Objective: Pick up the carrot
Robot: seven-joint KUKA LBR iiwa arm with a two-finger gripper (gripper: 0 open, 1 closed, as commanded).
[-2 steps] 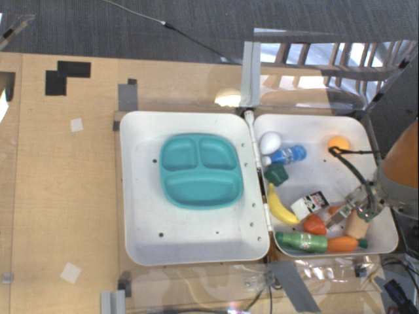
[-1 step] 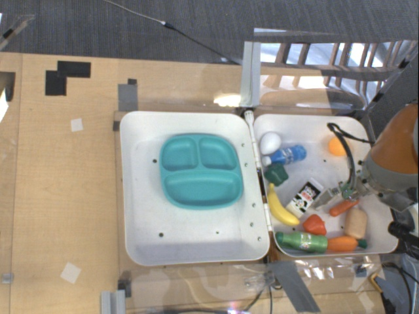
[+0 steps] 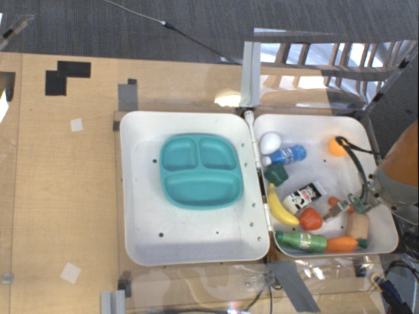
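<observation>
Carrot (image 3: 342, 244) lies beside a green bottle (image 3: 302, 241), label unreadable; tool (image 3: 362, 205) state: cannot tell.

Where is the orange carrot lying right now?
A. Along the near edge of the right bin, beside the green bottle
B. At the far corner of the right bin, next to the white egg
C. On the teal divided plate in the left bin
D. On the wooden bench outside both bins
A: the orange carrot lies along the near wall of the right white bin, end to end with the green bottle.
</observation>
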